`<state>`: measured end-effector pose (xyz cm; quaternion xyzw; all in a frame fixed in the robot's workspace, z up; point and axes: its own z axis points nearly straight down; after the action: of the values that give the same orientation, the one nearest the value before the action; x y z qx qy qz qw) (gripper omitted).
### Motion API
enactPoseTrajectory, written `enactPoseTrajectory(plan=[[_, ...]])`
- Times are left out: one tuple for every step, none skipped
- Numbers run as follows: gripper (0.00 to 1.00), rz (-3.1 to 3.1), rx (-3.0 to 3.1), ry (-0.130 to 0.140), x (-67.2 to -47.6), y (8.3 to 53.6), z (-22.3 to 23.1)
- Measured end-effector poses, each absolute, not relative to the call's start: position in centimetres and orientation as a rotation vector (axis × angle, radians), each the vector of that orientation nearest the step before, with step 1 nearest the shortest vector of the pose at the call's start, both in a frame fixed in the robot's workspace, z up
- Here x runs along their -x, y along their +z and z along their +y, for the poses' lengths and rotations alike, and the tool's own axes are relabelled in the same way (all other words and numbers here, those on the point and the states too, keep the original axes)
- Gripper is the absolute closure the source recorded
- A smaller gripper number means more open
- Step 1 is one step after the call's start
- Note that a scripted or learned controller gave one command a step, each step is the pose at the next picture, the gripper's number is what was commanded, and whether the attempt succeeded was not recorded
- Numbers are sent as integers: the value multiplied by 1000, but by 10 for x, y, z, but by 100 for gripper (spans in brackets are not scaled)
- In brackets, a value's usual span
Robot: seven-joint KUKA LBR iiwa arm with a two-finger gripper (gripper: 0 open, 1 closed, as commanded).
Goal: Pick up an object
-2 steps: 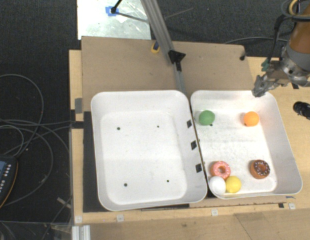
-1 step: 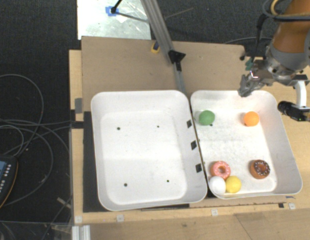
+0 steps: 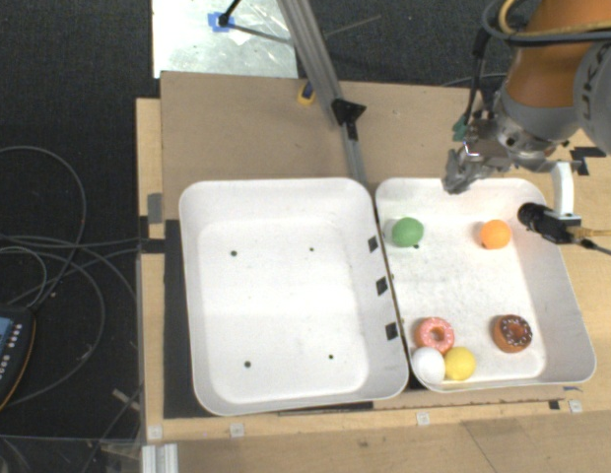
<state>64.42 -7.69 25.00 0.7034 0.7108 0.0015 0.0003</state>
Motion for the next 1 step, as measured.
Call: enactPoseTrajectory(plan=[[100,2234,-2211,2,-637,236,-26]])
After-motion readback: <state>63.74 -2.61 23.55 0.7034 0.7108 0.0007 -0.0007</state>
